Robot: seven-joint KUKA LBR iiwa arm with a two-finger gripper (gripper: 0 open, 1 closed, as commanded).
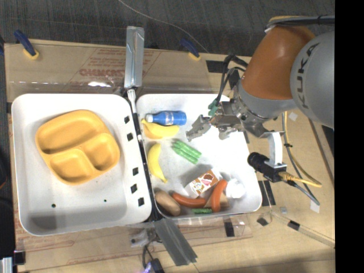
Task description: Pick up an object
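Note:
My gripper (211, 129) hangs over the upper right part of the right bin (242, 152), open, with nothing between its fingers. To its left lie a blue bottle (168, 118) and a yellow lemon-like piece (159, 131). Just below and left of the fingers is a green pod-shaped item (186, 151). A banana (156, 162) lies along the bin's left wall. At the front of the bin sit a small printed carton (203, 183), an orange carrot (216, 195), a red sausage-shaped piece (186, 199), a brown potato (166, 203) and a white round item (235, 189).
The left bin (34, 209) holds a yellow divided plate (77, 145). A metal bar (133, 56) stands at the divider between the bins. The arm's grey body and orange band (278, 56) cover the right bin's far right corner. Cables (298, 178) trail to the right.

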